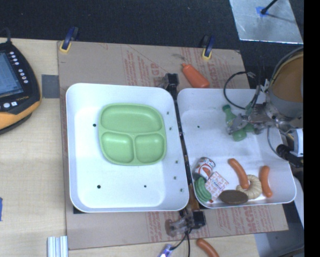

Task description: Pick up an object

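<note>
Gripper [240, 123] is low in the right bin [203, 98], at a green bottle [234, 125] near the bin's back. Grasp state: can't tell. To do it well, I'd judge: centre on the bottle – squeeze firmly – lift straight, w/o nudging the sausages [238, 172].

two shallow white plastic bins [85, 143] look smooth and faintly glossy; the pale green divided plastic plate [132, 133] matt; the brown cardboard sheet [117, 60] dull.
</note>
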Tool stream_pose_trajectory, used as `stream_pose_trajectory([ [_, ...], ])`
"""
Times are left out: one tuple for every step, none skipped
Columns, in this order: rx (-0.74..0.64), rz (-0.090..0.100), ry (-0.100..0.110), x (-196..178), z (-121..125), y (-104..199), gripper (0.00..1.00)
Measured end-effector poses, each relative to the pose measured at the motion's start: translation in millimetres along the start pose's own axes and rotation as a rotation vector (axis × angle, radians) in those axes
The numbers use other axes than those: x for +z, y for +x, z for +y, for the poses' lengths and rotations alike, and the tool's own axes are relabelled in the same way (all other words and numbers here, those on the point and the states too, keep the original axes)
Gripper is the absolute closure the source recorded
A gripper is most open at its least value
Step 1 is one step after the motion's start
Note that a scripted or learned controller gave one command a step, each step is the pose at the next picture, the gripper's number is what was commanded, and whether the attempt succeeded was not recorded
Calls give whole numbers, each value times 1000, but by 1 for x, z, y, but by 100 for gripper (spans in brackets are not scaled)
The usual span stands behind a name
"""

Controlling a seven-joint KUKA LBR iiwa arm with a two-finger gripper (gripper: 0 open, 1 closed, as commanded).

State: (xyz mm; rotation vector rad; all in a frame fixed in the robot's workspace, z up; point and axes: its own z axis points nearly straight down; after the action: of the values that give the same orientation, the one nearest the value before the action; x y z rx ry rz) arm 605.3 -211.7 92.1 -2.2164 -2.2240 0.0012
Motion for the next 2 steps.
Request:
stream_pose_trajectory([
  [0, 1, 1, 0, 49, 38, 0],
  [0, -2, -2, -114, 51, 4, 0],
])
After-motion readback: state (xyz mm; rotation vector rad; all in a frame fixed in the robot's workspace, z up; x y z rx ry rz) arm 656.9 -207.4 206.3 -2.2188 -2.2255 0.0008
